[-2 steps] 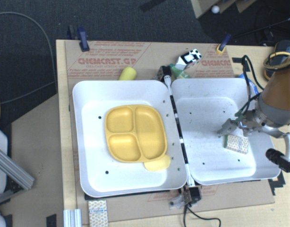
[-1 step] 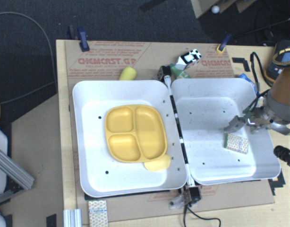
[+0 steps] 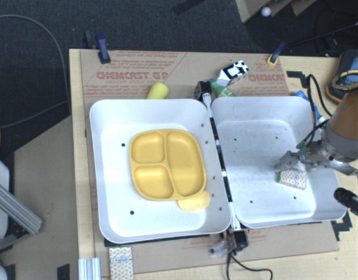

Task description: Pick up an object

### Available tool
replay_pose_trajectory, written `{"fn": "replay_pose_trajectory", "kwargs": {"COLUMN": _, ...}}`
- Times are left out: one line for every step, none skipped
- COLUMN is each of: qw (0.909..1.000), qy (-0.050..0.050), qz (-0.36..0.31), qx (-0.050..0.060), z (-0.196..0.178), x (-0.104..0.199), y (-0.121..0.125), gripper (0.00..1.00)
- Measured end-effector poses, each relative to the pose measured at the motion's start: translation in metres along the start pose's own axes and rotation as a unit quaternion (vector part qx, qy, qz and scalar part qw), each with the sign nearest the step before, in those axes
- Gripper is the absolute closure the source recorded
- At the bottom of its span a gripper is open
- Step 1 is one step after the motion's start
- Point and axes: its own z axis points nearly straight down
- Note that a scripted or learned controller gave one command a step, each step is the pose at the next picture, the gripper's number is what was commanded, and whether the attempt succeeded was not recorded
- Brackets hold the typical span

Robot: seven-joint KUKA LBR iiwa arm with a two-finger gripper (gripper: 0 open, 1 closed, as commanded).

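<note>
Pale and speckled, a small flat packet (image 3: 293,179) is lying in the right bin (image 3: 255,162), toward that bin's right side and a little below its middle. It is looking roughly rectangular and slightly tilted, whitish with faint pink and green patterning; finer print is too small to read. The pincer (image 3: 297,159) is hovering just above and beside the packet's upper edge, reaching in from the right on the grey arm (image 3: 345,127). Whether it is touching the packet, and how far it is standing open, I cannot tell, since the metal parts are blurring together at this size. Nothing is visibly sitting between its tips.

In the left bin (image 3: 109,174), a yellow 3-compartment tray (image 3: 167,164) is resting near the middle, tilted a little, with a pale yellow disc-like piece (image 3: 195,202) peeking out from under its lower right corner. Both bins are sitting side by side on a cardboard-covered surface (image 3: 132,72). Behind the bins, a yellow rounded object (image 3: 158,90) is lying on the cardboard, and a black-and-white toy (image 3: 234,70) is sitting near the gap between the 2 bins.
</note>
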Motion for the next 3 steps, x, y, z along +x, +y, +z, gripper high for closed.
{"fn": "replay_pose_trajectory", "kwargs": {"qw": 1.0, "qy": -0.001, "qz": 0.0, "qx": -0.002, "z": -0.01, "x": 0.0, "y": 0.001, "gripper": 1.0}}
{"fn": "replay_pose_trajectory", "kwargs": {"qw": 1.0, "qy": -0.001, "qz": -0.001, "qx": -0.002, "z": -0.012, "x": -0.022, "y": 0.067, "gripper": 1.0}}
{"fn": "replay_pose_trajectory", "kwargs": {"qw": 1.0, "qy": -0.001, "qz": -0.001, "qx": -0.001, "z": -0.011, "x": -0.022, "y": 0.067, "gripper": 0.0}}
